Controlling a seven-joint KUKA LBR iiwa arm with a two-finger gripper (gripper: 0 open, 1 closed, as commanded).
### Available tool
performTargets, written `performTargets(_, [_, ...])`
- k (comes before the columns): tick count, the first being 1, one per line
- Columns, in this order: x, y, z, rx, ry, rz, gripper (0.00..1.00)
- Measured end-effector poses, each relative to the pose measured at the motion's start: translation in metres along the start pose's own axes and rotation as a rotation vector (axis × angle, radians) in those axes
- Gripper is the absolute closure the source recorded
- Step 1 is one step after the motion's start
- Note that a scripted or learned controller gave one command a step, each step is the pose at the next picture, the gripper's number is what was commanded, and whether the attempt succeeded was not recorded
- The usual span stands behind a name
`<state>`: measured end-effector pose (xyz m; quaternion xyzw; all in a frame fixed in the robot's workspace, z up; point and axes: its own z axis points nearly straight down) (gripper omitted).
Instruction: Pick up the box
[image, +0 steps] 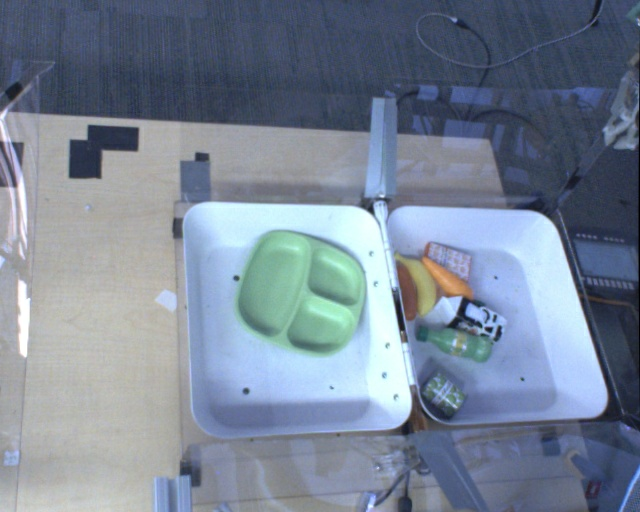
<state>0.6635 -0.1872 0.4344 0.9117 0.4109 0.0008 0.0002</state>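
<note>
Resting on a pale wooden bench (100, 330) mid-frame: two white bins (290, 410) | box (448, 260) upper right bin | dark carpet (250, 50) top | gripper: cannot tell.

Box (449, 260): small, flat, reddish-brown with white label, lying tilted in right bin, upper left, just beside carrot.

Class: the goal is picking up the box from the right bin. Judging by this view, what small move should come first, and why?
Probably bring the pincer in over the right bin and stop above the box. The box lies flat near the bin's far side, touching the carrot, with the bottle and can nearer, so approaching from above looks safest.
</note>
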Motion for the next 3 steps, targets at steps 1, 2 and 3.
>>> performTargets(1, [-0.012,0.003,0.019,0.000,0.000,0.035,1.00])
performTargets(2, [0.023,-0.019,0.000,0.000,0.001,0.114,1.00])
performTargets(3, [-0.016,-0.005,0.000,-0.001,0.000,0.176,1.00])
